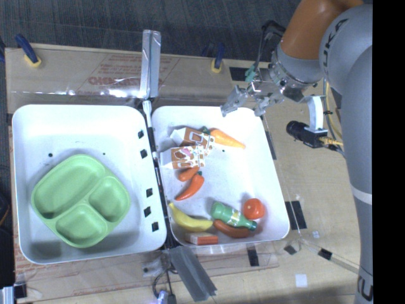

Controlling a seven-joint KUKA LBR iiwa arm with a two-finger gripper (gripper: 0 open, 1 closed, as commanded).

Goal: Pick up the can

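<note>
1. Nearest me in the right bin (272, 170) I see a small orange-red packet (202, 239), a banana (190, 220), a sausage (231, 230), a green bottle (231, 216) and a tomato (254, 208) crowded along the near wall.
2. In the left bin (38, 122) a green divided plate (80, 200) lies alone.
3. Mid-bin on the right, a red chilli (190, 187) lies just below a printed carton (190, 147), with a carrot (226, 139) beside it.
4. I cannot pick out a can among these items.
5. Farthest, the gripper (245, 104) hangs over the right bin's far rim, its two fingers spread apart with nothing between them.
</note>
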